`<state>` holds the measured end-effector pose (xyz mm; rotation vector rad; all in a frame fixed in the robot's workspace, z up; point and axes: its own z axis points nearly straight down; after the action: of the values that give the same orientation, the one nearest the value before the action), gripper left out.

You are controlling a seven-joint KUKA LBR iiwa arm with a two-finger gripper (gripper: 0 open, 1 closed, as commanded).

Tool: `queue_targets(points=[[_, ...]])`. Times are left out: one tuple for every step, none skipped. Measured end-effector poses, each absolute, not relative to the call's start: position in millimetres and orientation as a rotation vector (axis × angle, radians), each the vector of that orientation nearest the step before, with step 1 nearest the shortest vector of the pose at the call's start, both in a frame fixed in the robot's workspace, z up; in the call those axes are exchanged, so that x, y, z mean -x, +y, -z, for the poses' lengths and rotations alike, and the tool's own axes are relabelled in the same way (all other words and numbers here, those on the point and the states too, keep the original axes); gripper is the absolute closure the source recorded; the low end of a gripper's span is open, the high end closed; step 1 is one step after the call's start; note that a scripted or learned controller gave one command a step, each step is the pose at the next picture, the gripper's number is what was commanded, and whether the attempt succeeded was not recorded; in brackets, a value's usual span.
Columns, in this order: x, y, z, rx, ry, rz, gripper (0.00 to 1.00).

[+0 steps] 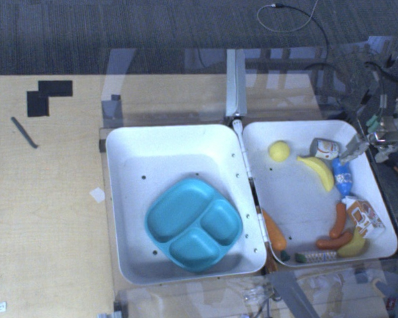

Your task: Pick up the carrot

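Note:
The carrot [275, 231] is an orange tapered piece lying along the left wall of the right bin [292, 199], close to its front-left corner. Part of the gripper [363, 143] appears as a grey piece over the right bin's far right rim, above a blue bottle [342, 178]. It is well away from the carrot, across the bin's width. I see nothing held in it.
The right bin also holds a yellow lemon [278, 151], a banana [319, 170], a small can [325, 147], red sausages [338, 220] and a snack packet [364, 217]. A blue divided plate [193, 222] lies in the left bin [134, 192]. Cables and gear crowd the right edge.

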<state>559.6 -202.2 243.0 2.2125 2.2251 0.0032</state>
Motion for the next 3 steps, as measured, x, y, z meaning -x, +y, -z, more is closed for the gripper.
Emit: queue_targets(points=[[-510.5, -169.7, -110.4, -2.145, 2.296, -0.002, 0.00], [-512.7, -169.8, -121.9, -2.139, 2.294, -0.007, 1.00], [-491.8, -118.0, -91.3, -1.814, 2.543, -0.008, 1.00]])
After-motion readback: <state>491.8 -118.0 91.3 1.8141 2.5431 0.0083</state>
